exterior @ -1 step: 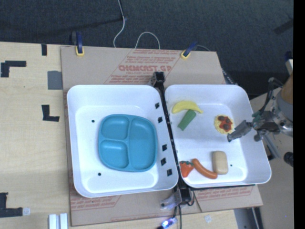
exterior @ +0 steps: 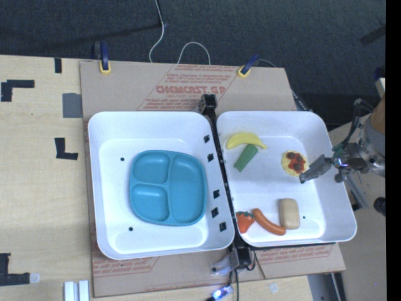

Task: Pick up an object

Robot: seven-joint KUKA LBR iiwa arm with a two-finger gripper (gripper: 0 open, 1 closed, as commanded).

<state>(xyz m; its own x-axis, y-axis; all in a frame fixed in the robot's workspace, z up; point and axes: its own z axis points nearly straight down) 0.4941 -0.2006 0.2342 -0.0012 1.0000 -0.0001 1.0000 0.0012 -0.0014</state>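
fixed overhead cam, slanted, both bins [exterior: 100, 130]

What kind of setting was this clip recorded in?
Most likely a robotics lab test bench, not a kitchen. Two white bins sit on cardboard held by clamps. The food in the right bin looks like toys, such as a banana, and the end effector reaches in from the right.

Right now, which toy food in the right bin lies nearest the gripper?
The small round pizza, red-topped, just left of the gripper; the banana, green piece, bread and sausage lie farther off.
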